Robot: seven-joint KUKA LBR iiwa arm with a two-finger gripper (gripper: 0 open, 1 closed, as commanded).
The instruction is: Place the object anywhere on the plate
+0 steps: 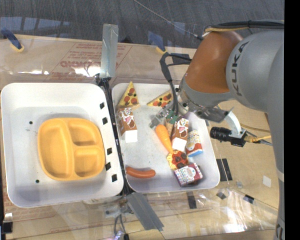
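A yellow divided plate (70,148) lies in the left bin (20,99). The right bin (145,159) holds toy food: an orange carrot (163,137), two pizza slices (128,96) (161,101), a cake slice (127,125), a red sausage (140,172), a small can (193,143), a brown-and-white piece (180,132), a red-yellow piece (176,159) and a pink packet (188,174). My gripper (165,118) hangs low over the right bin, just above the carrot's upper end. The wrist hides most of the hand.
Black tape and a grey strip run along the divider (112,134) between the bins. The grey arm with its orange band (215,64) covers the right bin's upper right corner. A black cable part (230,134) lies to the right.
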